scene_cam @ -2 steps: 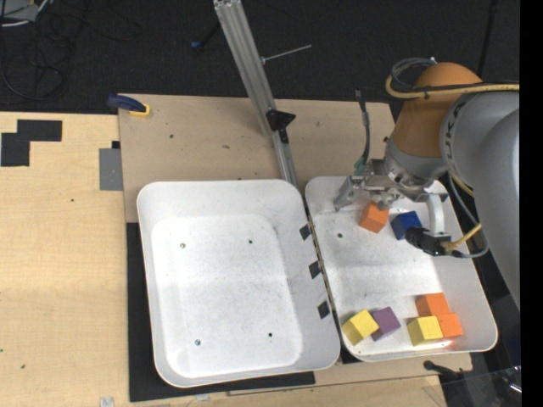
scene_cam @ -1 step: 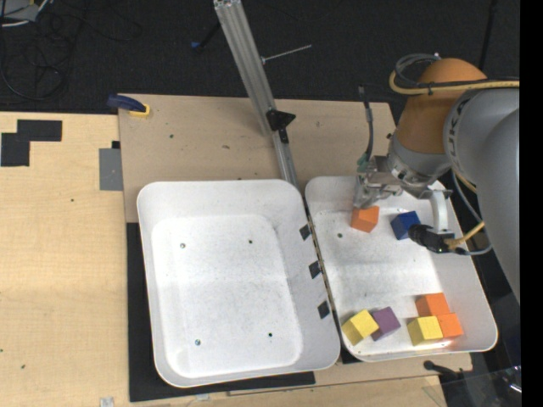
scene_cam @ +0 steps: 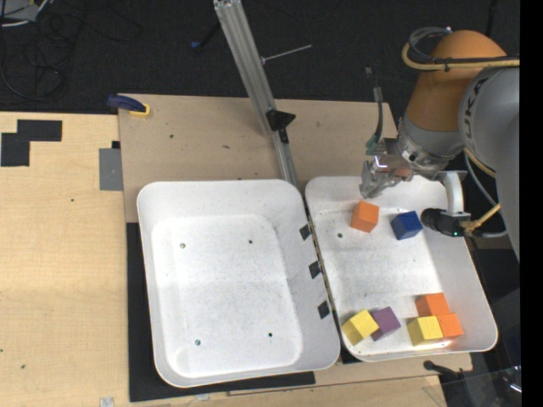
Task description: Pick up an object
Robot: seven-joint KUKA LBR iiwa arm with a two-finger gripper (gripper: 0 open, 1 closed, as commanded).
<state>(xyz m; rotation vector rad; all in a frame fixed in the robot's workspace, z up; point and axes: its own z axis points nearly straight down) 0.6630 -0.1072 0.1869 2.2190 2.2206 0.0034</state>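
Blocks: three orange, two yellow

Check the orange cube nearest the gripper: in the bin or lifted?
In the bin. The orange cube rests on the right bin floor, below the gripper.

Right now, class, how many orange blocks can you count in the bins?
3, all in the right bin: one orange block near the far end beside the blue block, two touching at the near right corner.

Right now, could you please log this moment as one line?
gripper: above orange block, nothing seen held | blue block: beside it | right bin: five blocks near front
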